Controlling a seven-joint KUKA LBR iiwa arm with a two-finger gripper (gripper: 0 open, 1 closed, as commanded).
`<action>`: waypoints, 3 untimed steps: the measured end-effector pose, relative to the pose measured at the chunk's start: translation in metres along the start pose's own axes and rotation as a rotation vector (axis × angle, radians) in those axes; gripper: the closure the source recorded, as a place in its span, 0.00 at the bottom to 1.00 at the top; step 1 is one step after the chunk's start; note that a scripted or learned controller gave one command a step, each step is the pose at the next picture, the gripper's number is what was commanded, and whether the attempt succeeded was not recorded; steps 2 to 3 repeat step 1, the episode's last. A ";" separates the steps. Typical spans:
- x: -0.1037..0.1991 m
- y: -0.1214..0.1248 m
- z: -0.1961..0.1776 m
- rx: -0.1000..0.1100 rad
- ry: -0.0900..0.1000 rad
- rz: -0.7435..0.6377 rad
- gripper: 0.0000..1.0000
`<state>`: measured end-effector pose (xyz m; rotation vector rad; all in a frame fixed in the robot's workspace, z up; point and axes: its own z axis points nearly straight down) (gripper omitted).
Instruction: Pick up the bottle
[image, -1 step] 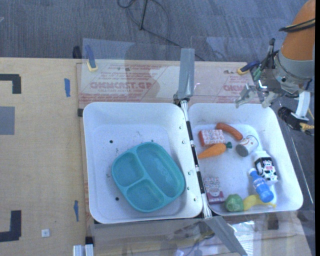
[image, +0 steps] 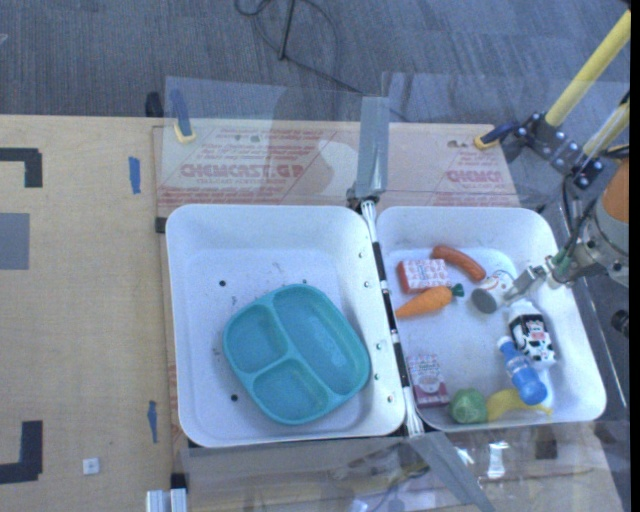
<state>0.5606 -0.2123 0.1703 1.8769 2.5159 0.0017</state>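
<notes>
A pale wooden bench (image: 80, 330) carries two shallow white plastic bins. The left bin (image: 200, 240) holds a smooth teal divided tray (image: 295, 352) with three compartments. The right bin (image: 560, 330) holds the bottle (image: 527, 355) — cow-patterned, blue-capped, lying near the right wall — plus a tapered orange toy carrot (image: 424, 301), a glossy sausage (image: 458, 261) and a rounded green fruit (image: 467, 405). The end effector (image: 525, 282) hangs just above the bottle — whether its fingers are parted or closed cannot be made out.
</notes>
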 end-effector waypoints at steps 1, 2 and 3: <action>0.005 -0.058 0.054 -0.004 -0.003 -0.060 0.00; 0.005 -0.058 0.054 -0.004 -0.003 -0.060 0.00; 0.005 -0.058 0.054 -0.004 -0.003 -0.060 0.00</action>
